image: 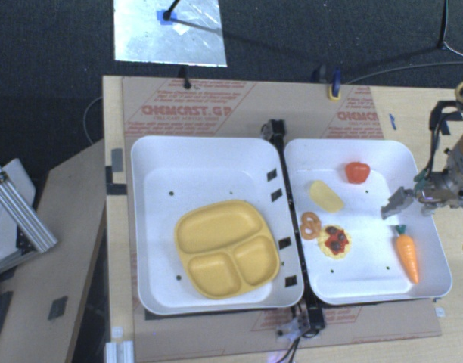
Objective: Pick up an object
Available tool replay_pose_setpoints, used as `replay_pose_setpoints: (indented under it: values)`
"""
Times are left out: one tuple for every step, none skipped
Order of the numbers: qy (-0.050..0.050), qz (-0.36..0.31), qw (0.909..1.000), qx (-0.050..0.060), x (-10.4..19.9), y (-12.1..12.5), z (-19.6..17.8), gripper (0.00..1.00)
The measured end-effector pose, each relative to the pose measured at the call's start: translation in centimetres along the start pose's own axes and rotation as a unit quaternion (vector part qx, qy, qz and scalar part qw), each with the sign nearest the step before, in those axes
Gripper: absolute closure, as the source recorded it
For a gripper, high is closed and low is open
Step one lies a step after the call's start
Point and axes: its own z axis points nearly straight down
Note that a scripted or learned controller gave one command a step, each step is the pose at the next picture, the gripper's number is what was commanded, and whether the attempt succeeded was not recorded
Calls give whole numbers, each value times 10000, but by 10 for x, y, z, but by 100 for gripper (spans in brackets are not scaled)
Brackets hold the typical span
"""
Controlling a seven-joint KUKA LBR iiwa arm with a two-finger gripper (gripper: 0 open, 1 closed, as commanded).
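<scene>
From above, my gripper [394, 205] hangs over the right bin [428, 278]; I cannot tell how it is set. The toy carrot [407, 255] lies just below it, the red tomato [357, 172] up-left, the yellow tray [228, 248] far left

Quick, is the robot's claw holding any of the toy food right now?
Gripper: nothing shows between its fingers; it hangs over the right bin, just above the carrot. Open or closed cannot be told.
</scene>
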Motion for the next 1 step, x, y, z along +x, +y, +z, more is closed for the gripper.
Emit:
replay_pose_setpoints:
  values:
    - [-14, -19, 10000, -59, 1, 3, -6, 0]
